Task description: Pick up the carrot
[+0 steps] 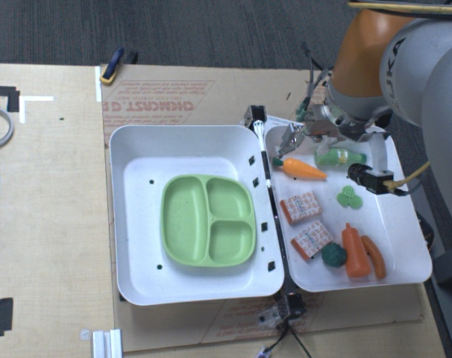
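A dark grey carpeted floor runs across the far side of the scene. Near it lies a pale wooden bench top marked with black tape corners on the left. A flat sheet of brown cardboard with red printing covers the bench's middle. A blue and yellow clamp sits at the bench's far edge

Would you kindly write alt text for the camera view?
The gripper hangs just above the leafy end of the carrot in the right bin. A green divided plate lies in the left bin.
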